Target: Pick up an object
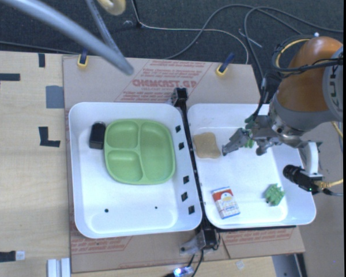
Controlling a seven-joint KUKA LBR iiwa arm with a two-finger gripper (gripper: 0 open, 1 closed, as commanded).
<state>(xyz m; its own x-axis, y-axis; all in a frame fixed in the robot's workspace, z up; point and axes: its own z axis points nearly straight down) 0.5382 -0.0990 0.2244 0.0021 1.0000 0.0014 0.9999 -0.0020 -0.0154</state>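
tan sponge (206, 145) lies in the right bin (242, 113), against the divider at 9 o'clock. claw (229, 147) sits just beside it at 3 o'clock, holding nothing; cannot tell its spread. risk, as i judge it: the tip nudges the sponge into the wall instead of straddling it. finger detail is too small and dark to resolve.

In the right bin (297, 218) bare floor lies open between sponge (206, 145), box (225, 202) and green toy (274, 194); the left bin's (81, 172) tray (140, 152) crowds its upper half.
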